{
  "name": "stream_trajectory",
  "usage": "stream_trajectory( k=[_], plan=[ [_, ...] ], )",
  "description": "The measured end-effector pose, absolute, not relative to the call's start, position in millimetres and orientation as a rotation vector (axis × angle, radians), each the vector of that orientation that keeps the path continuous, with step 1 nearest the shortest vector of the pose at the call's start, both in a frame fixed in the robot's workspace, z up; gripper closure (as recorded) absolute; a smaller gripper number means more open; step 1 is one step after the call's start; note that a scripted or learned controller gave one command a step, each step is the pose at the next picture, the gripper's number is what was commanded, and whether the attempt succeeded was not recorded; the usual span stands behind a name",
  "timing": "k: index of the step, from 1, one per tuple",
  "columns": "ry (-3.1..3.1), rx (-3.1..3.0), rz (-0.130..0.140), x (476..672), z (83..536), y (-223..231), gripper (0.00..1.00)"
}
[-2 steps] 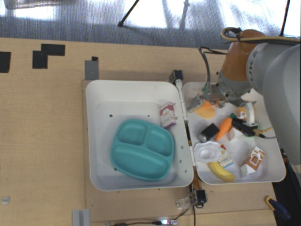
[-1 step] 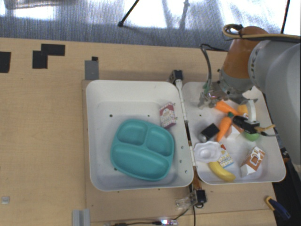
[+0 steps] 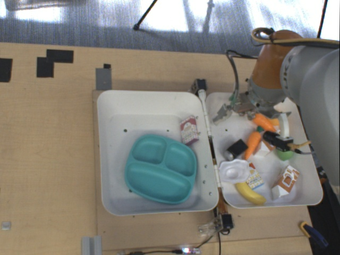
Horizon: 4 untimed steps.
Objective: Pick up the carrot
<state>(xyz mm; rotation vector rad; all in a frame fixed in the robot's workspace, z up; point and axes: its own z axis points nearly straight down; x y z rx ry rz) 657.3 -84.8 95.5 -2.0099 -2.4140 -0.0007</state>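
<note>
Orange carrot (image 3: 253,144) lies slanted in the right bin (image 3: 313,198), just beside a black block (image 3: 236,148). Robot hand (image 3: 232,109) hovers nearby; its grip cannot be told. Approach should straddle the carrot's narrow width.

No text can be read: the print on the small red packet (image 3: 188,130) and the orange-and-white carton (image 3: 287,180) is too blurred to make out.
</note>
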Motion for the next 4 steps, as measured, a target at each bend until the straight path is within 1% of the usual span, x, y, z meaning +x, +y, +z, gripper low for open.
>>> stream_trajectory(
  k=[1,2,3,4],
  plan=[
    [-2.497,-1.918,-0.003,669.9,196.6,-161.3,0.00],
    [-2.519,-1.882,-0.003,647.6,84.9,-147.8,0.00],
    [-2.524,-1.881,-0.006,649.0,96.4,-147.3,1.00],
    [-2.326,-2.114,-0.003,598.2,163.8,-122.6,1.00]
  ],
)
